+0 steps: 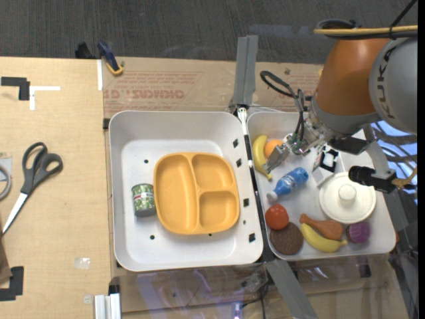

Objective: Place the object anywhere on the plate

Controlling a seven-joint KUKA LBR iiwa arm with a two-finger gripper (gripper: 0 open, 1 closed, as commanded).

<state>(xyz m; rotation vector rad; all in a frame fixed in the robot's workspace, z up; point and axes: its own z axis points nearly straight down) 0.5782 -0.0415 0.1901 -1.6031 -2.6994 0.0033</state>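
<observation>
reaching in over the right-hand shallow white bin (388, 241), the grey arm with its orange band (355, 72) hangs its two-finger gripper (277, 157) low above the bin's upper left corner. whether the jaws are released or clenched cannot be told from this slant, and nothing is seen held.

just beside the gripper lie a yellow banana (259, 153) and a small orange fruit (272, 147). below them a clear plastic bottle with a blue label (289, 182) lies on its side, then a red tomato (277, 216), a dark brown round patty (287, 239), a second banana (320, 239), an orange carrot (323, 226), a purple piece (358, 232) and a white round lidded pot (346, 199).

the yellow three-compartment plastic plate (196, 193) sits in the left-hand white bin (126, 244), with a small green-labelled can (143, 199) touching its left edge.

a pair of black-handled scissors (32, 173) rests on the wooden bench (53, 244), well apart.
</observation>
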